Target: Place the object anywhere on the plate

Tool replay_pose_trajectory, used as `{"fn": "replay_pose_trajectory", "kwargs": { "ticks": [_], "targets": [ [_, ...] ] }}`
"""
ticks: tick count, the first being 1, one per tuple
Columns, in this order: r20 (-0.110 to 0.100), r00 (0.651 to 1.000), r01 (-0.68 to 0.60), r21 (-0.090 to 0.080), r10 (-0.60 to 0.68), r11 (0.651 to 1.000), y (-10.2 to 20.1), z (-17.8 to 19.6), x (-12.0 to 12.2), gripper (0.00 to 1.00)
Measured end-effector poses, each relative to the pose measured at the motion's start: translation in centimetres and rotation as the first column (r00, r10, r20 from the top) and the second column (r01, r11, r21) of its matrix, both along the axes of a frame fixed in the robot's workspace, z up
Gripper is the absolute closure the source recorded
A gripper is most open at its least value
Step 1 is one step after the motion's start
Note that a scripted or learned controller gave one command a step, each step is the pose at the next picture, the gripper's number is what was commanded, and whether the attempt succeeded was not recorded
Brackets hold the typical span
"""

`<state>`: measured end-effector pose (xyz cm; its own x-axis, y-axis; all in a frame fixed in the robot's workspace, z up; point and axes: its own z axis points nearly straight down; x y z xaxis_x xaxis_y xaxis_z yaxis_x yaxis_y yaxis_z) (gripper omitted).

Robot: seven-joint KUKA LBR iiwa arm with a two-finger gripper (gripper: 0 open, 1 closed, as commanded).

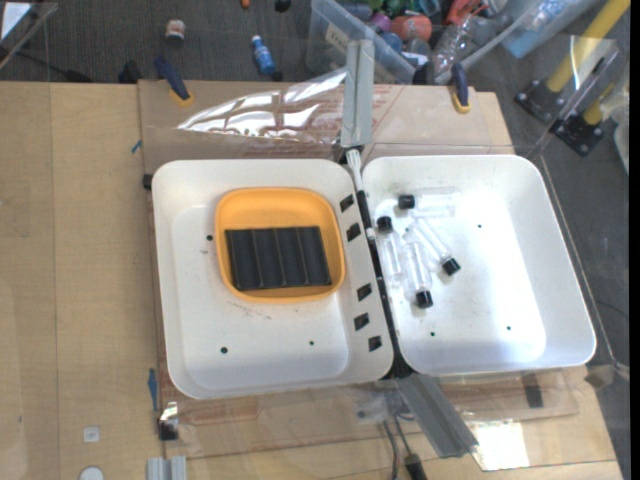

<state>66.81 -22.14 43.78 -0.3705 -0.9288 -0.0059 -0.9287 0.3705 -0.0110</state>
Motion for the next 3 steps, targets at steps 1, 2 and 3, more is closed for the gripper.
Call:
{"fn": "replay_pose_trajectory", "kwargs": {
  "ticks": [1,2,3],
  "targets": [
    [-0.001,0.952,-0.305,-0.003,0.305,0.952,0.00,-0.04,-0.01,1.00],
    [-0.002,0.876,-0.483,-0.004,0.483,0.876,0.03,-0.06,0.00,1.00],
    [-0.004,0.700,-0.715,-0.006,0.715,0.700,0.75,-0.10,0.00,1.00]
  ]
}}
